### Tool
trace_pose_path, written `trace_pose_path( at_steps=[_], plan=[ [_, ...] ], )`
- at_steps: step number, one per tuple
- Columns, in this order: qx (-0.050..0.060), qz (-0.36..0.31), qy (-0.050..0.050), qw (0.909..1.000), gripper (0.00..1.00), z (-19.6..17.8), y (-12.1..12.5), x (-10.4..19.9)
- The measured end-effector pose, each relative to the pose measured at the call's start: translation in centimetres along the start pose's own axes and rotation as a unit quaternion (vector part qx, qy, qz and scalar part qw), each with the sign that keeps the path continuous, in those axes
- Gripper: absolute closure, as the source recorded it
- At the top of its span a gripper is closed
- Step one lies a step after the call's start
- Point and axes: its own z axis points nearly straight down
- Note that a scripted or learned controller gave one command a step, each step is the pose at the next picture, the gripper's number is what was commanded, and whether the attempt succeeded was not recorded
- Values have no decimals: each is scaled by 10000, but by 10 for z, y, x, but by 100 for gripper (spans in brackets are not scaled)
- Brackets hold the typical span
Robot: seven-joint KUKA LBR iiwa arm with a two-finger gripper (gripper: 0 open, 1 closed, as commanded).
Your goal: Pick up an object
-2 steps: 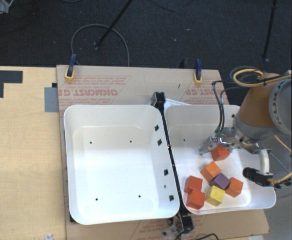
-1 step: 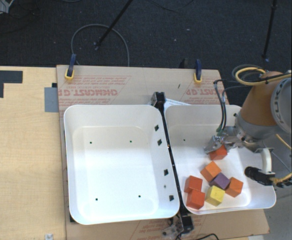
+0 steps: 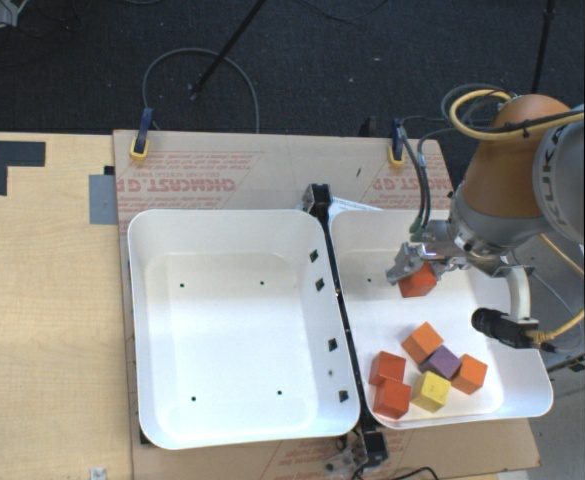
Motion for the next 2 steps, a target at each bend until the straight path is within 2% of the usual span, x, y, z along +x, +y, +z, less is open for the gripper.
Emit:
trace_pose_path(
  at_steps=[1,2],
  plan=[
    [28,9,-3,10000,100,-38,91,65],
    [56,0,0,10000,100,7,78,147]
  ],
)
